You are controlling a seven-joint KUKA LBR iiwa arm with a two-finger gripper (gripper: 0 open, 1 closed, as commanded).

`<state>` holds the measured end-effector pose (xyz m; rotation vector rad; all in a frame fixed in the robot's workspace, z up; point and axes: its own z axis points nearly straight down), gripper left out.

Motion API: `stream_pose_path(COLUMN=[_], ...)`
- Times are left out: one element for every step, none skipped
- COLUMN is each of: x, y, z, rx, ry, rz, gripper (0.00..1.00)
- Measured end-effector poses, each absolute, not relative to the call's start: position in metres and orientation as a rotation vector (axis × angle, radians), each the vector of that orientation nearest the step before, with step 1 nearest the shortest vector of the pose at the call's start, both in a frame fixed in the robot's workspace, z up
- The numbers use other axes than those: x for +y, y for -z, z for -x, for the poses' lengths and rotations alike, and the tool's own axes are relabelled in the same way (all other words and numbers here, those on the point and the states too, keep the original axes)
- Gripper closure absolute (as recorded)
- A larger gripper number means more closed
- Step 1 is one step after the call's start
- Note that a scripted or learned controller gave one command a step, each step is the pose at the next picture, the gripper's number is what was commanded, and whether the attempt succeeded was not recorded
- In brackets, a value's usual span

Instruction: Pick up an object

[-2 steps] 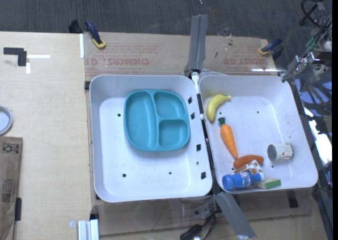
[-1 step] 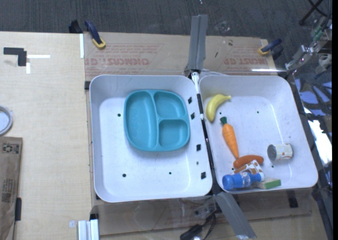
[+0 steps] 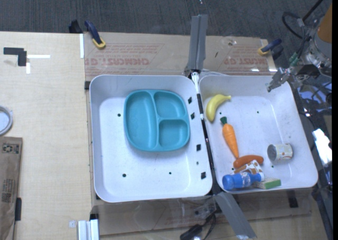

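Note:
The right bin (image 3: 296,128) holds a yellow banana (image 3: 216,105) at its far left, with an orange carrot (image 3: 229,137) just below it. At the bin's near side lie an orange-red sausage (image 3: 248,160), a blue bottle (image 3: 240,181), a green sponge (image 3: 272,184) and a small pale can (image 3: 280,152) on its side. My gripper (image 3: 278,79) hangs over the bin's far right corner, well away from all of them, with nothing seen in it. The arm's cables and wrist hide part of it.
A teal divided plate (image 3: 157,120) lies in the left bin (image 3: 105,170). A grey post (image 3: 198,40) stands at the bins' far joint. Blue-yellow clamps (image 3: 95,35) (image 3: 269,47) hold the cardboard behind. A tape roll (image 3: 4,121) sits at the far left.

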<state>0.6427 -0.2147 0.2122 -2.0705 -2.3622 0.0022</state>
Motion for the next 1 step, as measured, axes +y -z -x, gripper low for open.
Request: stream_pose_path(x=[-0.1545], y=[-0.0920], z=[-0.6226], rx=[-2.527], ry=[0.000], rz=[1.868], gripper=[0.00])
